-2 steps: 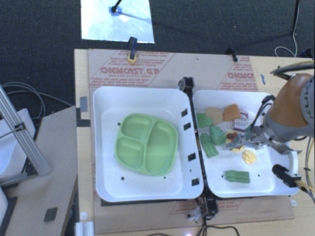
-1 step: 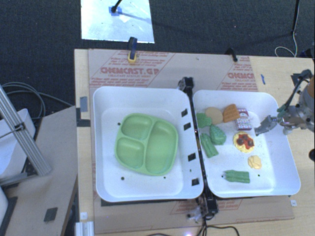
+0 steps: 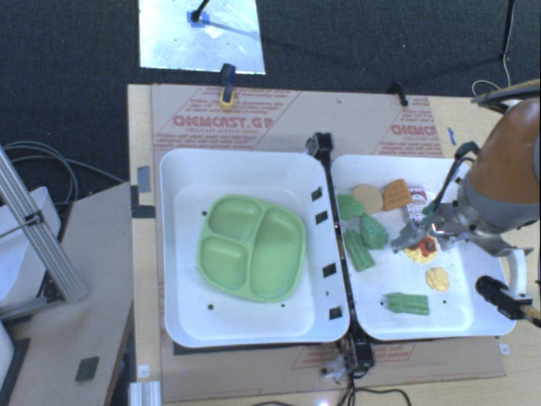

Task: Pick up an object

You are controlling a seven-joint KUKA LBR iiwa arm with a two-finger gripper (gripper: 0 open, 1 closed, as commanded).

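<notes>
Toy food pieces lie scattered in the right bin (image 3: 456,318): a round tan piece (image 3: 367,198) and an orange piece (image 3: 396,194) near the far wall, a small red-and-white item (image 3: 417,198) just beside the orange one, three green pieces (image 3: 362,230) clustered toward the bin's left side, a long green piece (image 3: 407,304) near the front wall, and a small yellow piece (image 3: 437,278) between that and the gripper. The gripper (image 3: 416,237) sits low over the middle of the right bin, directly above a yellow-and-red piece (image 3: 422,249), possibly touching it. Whether the jaws are open, closed or gripping cannot be told; the tip is too blurred. The arm (image 3: 507,176) enters from the right, its orange band above the bin's right edge. The left bin (image 3: 245,166) holds a green divided tray (image 3: 252,246), lying flat near its centre. Both bins rest side by side on a board (image 3: 254,117) with red lettering
</notes>
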